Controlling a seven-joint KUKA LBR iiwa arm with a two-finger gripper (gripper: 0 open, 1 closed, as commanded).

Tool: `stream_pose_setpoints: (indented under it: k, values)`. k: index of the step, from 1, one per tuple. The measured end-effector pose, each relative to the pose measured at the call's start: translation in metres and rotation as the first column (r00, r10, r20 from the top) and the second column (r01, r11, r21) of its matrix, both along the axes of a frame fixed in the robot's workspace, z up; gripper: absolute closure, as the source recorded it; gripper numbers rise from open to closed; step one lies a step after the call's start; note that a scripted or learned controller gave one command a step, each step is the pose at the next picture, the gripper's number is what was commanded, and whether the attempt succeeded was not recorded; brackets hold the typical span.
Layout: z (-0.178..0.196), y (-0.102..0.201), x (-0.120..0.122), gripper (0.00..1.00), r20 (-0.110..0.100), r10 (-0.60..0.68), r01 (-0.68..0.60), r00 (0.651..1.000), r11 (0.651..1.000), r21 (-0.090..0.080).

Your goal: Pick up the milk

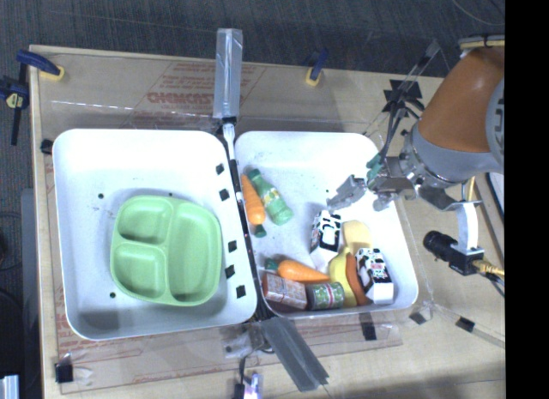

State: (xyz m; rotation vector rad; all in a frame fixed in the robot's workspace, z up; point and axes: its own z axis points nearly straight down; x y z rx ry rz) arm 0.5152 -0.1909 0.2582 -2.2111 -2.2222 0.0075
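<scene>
White-and-black milk carton (326,232) lay just below the gripper (347,191) — its fingers apart, empty, seemingly poised to descend.

Glossy green plastic tray (165,251)

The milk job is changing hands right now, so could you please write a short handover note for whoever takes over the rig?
Gripper: above the right white bin, near its upper right; nothing seen between its fingers, open or shut unclear.
Milk: two small black-and-white cow-patterned cartons, one mid-bin, one by the lower right corner, among carrots, a yellow banana and cans.
Left white bin: green divided plate.
Done: no pick yet.
Left: grasp a carton and lift.
</scene>
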Motion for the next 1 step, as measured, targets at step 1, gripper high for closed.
stream_pose_setpoints:
  k: [1]
  values:
    - [-0.1181, -0.0127, 0.0125, 0.00, 0.000, 0.063, -0.063, 0.998, 0.998, 0.001]
